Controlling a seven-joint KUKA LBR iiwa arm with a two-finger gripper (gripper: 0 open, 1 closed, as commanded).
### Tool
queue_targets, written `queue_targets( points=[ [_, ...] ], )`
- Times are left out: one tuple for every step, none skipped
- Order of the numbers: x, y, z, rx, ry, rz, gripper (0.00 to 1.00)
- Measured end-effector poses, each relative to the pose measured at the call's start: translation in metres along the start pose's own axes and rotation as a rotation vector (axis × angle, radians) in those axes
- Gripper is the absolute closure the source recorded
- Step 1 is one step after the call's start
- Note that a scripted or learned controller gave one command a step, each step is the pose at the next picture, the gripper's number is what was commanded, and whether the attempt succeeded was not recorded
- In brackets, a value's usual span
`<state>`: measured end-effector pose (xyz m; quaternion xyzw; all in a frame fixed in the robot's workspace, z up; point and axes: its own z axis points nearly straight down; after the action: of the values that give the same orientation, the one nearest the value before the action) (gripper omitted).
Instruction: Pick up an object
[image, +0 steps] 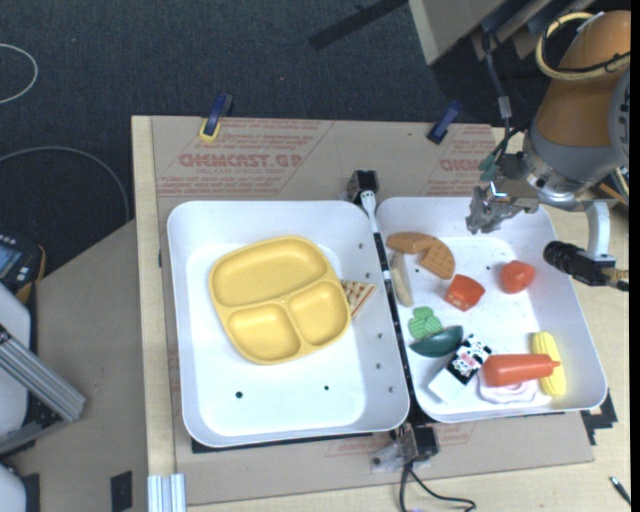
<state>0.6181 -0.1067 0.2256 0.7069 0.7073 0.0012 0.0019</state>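
The gripper hangs over the far edge of the right bin, above bare white floor, with nothing seen between its fingers. The right bin holds toy food: a brown bread piece, a tan stick, two red pieces, a green leafy piece, a dark green piece, a black-and-white block, an orange carrot on a pink-white piece, and yellow corn.
The left bin bears a yellow three-compartment plate, with a waffle-patterned piece tucked against its right side. A black divider rail runs between the bins. Blue clamps sit at the bench's far edge.
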Motion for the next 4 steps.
queue_targets(
  points=[
    [0.05, 0.0, -0.01, 0.0, 0.001, -0.003, 1.0],
    [0.103, -0.009, 0.006, 0.008, 0.003, -0.004, 1.0],
    [0.104, 0.005, 0.004, 0.001, 0.001, -0.001, 1.0],
    [0.109, -0.001, -0.01, 0.001, 0.001, -0.001, 1.0]
  ],
)
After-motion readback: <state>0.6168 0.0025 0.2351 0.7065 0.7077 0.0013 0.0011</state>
